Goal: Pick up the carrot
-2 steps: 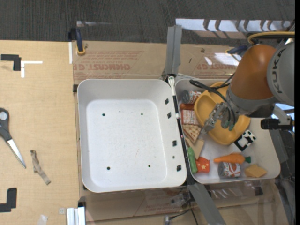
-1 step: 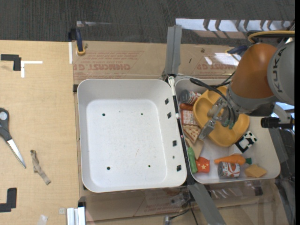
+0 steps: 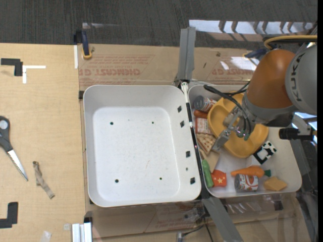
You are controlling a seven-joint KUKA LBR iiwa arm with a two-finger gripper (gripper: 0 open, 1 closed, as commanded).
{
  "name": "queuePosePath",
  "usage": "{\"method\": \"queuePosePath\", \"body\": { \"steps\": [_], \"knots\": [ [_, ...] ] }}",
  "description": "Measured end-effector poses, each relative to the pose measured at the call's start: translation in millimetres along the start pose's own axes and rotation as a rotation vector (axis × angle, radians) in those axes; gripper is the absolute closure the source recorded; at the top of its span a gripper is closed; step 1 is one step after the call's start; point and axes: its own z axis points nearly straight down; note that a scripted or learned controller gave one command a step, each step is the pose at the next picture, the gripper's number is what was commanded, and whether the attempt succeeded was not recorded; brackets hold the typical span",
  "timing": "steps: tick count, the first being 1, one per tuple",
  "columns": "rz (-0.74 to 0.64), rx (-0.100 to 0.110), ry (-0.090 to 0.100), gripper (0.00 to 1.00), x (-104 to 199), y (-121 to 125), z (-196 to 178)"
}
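Right bin (image 3: pixel 295 183): carrot (image 3: pixel 248 171), can (image 3: pixel 247 183), yellow bowl (image 3: pixel 222 121). Gripper (image 3: pixel 228 135) over bowl, grip state unclear.

The arm (image 3: pixel 298 84) is grey, with a broad, rounded orange band (image 3: pixel 270 82) above the wrist. On the grey shell just right of that band run dark capital letters, cut off by the frame edge. Below the band sits a darker grey collar, and from it hangs the gripper (image 3: pixel 229 130), built of bare silvery metal parts. A thin black cable (image 3: pixel 224 94) loops out to the left of the orange band.
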Motion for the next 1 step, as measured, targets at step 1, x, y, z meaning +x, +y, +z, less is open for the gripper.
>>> {"method": "queuePosePath", "body": {
  "steps": [1],
  "knots": [
    [0.038, 0.003, 0.001, 0.00, 0.9, 2.8, 0.6]
  ]
}}
